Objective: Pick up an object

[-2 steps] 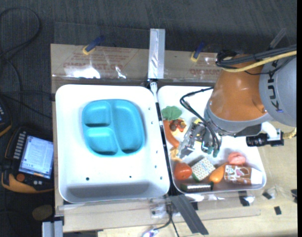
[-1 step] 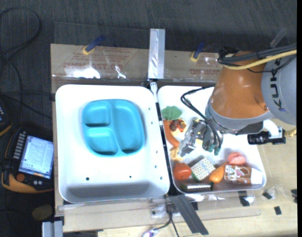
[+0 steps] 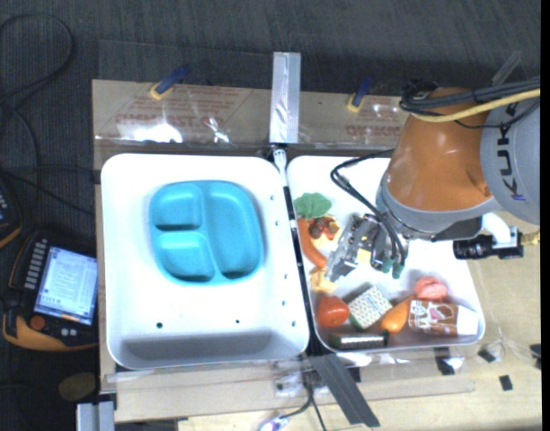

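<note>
I cannot tell how the jaws stand; the gripper (image 3: 347,257) hangs just right of the toy carrot (image 3: 313,248).

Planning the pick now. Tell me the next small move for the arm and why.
Probably lower the end effector straight down toward the orange carrot-like toy beneath it. The end effector hangs above the crowded right bin with nothing visibly between its fingers, so the pick is not yet made.

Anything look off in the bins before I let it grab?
Nothing spilled or damaged. The blue tray lies flat in the left bin; the toys, including the bottle, are crowded along the right bin's near edge under the gripper.
</note>
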Controlling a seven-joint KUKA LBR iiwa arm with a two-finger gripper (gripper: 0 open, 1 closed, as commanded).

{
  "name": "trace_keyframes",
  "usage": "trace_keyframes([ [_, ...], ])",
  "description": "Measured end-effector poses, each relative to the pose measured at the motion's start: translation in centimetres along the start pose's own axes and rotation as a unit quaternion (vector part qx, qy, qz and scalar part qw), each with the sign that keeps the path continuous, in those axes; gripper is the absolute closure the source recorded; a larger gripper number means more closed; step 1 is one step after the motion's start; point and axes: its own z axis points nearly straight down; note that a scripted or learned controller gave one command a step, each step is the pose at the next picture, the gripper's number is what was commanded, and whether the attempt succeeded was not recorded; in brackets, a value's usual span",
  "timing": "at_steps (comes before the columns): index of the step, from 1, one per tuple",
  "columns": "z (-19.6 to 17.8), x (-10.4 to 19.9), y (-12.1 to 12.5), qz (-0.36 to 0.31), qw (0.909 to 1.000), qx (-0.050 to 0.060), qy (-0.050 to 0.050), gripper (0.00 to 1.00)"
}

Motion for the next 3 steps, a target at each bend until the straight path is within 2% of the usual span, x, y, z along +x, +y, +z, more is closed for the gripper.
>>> trace_keyframes([
  [3,-0.9,1.5,-0.3,-0.032,0.9995,0.001,0.001,1.00],
])
